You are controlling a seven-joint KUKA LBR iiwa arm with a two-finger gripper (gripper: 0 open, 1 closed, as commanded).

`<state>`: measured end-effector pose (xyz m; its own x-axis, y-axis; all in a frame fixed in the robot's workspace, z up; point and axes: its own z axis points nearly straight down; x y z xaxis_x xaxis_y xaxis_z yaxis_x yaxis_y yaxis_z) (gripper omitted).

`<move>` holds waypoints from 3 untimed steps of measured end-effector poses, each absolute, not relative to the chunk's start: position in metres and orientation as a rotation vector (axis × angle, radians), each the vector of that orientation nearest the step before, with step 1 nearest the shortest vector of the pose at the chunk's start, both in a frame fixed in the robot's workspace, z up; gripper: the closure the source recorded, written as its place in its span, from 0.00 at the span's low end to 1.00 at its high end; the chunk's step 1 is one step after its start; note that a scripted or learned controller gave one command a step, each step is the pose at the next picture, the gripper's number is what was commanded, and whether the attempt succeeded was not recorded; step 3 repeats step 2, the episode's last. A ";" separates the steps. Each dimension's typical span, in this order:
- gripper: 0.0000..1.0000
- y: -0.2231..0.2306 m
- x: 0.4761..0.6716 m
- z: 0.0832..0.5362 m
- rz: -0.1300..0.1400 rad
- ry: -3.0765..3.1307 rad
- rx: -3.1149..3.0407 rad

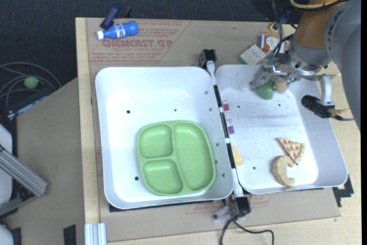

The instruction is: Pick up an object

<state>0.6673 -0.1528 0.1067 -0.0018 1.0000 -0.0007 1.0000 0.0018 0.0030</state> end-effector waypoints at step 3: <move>1.00 -0.066 0.622 0.186 0.003 2.225 2.220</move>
